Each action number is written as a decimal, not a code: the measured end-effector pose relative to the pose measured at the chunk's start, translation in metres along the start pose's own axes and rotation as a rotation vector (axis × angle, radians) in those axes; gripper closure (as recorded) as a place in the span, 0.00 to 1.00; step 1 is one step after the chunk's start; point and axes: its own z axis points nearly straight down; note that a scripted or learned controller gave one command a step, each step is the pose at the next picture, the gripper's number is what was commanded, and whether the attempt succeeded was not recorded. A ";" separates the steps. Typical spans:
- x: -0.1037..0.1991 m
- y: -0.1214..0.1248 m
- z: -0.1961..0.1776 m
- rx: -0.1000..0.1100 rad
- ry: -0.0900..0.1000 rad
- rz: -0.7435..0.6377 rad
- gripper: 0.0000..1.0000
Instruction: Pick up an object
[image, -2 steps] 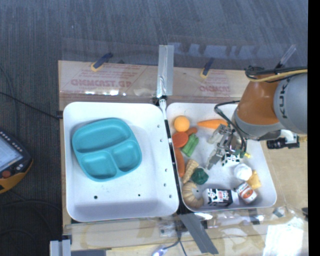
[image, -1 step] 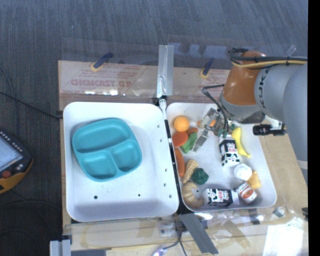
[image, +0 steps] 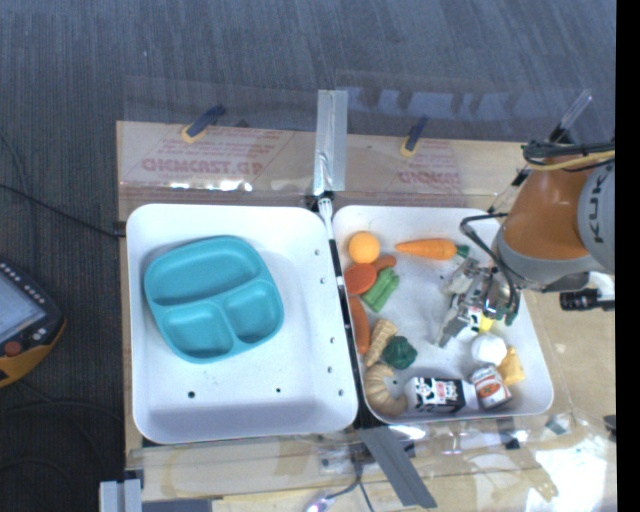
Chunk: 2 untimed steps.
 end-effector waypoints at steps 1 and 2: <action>-0.002 0.001 -0.008 -0.002 -0.003 0.000 1.00; -0.002 0.001 -0.007 -0.002 -0.003 0.000 0.00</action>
